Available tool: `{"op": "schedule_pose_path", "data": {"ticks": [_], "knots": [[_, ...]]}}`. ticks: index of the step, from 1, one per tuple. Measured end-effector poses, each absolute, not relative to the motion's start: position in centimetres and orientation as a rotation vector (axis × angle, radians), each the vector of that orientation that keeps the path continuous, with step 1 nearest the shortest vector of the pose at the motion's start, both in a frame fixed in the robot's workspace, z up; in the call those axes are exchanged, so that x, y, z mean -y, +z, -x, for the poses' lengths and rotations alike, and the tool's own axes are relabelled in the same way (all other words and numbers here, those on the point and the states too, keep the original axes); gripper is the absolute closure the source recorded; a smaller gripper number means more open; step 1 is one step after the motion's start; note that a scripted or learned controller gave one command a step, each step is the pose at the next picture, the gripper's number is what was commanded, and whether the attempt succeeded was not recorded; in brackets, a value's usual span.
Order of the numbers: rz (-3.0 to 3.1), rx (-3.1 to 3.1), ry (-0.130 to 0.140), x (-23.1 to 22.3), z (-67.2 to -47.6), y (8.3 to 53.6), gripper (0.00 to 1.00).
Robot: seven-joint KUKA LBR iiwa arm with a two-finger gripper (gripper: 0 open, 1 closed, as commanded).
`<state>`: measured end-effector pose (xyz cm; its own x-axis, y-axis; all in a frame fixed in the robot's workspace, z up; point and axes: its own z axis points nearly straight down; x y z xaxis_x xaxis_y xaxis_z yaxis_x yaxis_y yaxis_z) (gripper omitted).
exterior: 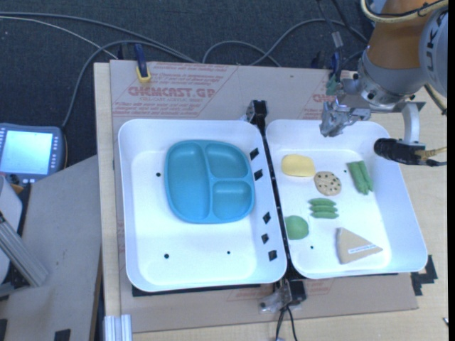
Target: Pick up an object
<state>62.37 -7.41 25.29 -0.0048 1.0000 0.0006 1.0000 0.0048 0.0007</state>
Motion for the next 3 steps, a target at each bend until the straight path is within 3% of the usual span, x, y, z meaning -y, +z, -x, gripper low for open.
{"op": "schedule_pose_path", "data": {"ticks": [2,3], "knots": [[-2.218,-2.230,-0.001,-3.4,-63.5,22.3,1.00],[-2.215,-2.228,0.006,-8.5,-64.6,23.3,1.00]]}}
